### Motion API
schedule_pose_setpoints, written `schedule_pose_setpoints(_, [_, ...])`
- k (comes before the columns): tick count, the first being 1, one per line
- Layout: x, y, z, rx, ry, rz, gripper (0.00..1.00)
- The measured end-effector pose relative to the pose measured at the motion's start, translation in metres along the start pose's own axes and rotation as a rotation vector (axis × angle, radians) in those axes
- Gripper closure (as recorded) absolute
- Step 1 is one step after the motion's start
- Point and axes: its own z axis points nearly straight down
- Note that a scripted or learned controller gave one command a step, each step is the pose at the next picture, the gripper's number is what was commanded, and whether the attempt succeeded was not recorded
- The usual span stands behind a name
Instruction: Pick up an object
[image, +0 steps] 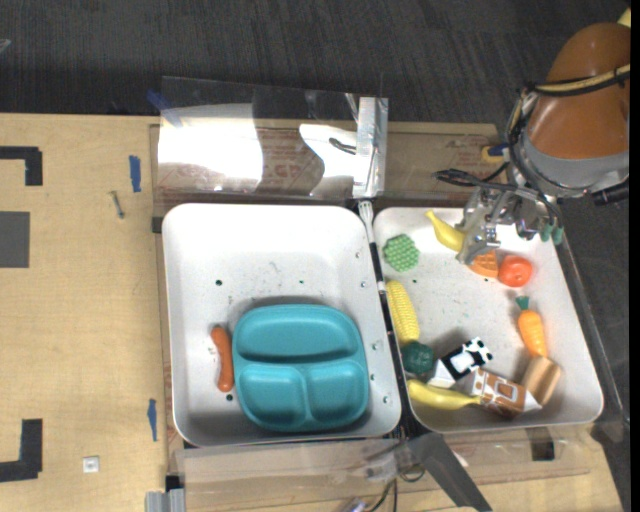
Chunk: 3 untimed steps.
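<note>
The end effector (484, 240) hovered at the right bin's (580, 330) twelve o'clock, just beside a tomato (515, 271); its opening I couldn't tell.

Camera: single, fixed above the counter (70, 300)
Facing: downward at a slant
Range: moderate; both bins fully framed
Arm (580, 110): enters from frame right

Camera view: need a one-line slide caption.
KUKA gripper hovers over the right bin's toy food near a banana and tomato; left bin holds a teal tray.
</note>
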Motion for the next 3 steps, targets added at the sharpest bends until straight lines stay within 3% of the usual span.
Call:
schedule_pose_setpoints(1, [-0.037, 0.026, -0.047, -0.001, 0.006, -0.067, 1.00])
schedule_pose_setpoints(2, [-0.027, 0.010, -0.077, 0.000, 0.005, -0.075, 1.00])
schedule_pose_setpoints(3, [-0.017, 0.016, -0.066, -0.001, 0.015, -0.169, 1.00])
